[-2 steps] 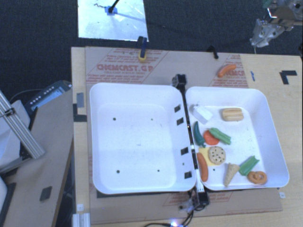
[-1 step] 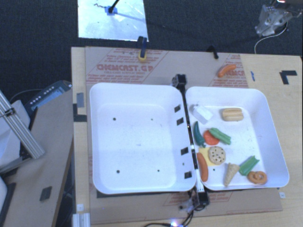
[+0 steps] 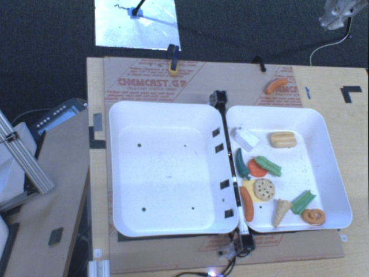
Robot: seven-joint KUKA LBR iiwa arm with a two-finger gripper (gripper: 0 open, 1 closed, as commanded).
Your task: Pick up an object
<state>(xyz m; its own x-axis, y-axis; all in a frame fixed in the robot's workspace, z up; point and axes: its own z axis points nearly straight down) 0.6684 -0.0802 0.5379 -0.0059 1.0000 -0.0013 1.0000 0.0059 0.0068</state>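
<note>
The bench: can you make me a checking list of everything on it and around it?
Surface: brown bench with two white bins side by side.
Job's things: right bin holds toy food, including a bun, cookie, pretzel and cone; left bin shows bare floor.
Clutter: orange sausage lying on the bench behind the right bin.
Gripper: at the top right corner, over the dark floor, far from the bins.
Cables: white cable near the gripper.
Surroundings: shiny plate on the floor.
</note>
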